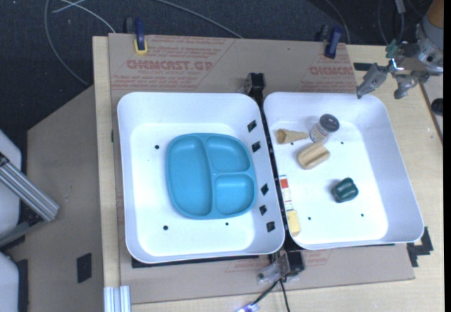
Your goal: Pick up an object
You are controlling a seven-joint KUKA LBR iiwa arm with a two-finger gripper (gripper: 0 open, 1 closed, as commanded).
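My one camera sits fixed above the bench (211,50) and looks down at a slant, its far edge at the top of the picture and its near edge at the bottom. It stands far enough back that I take in both white bins whole, the left bin (137,120) and the right bin (394,163), plus dark floor beyond the bench's far and left edges.

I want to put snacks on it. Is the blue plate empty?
Yes, empty. The blue plate in the left bin shows three bare sections with nothing lying in them.
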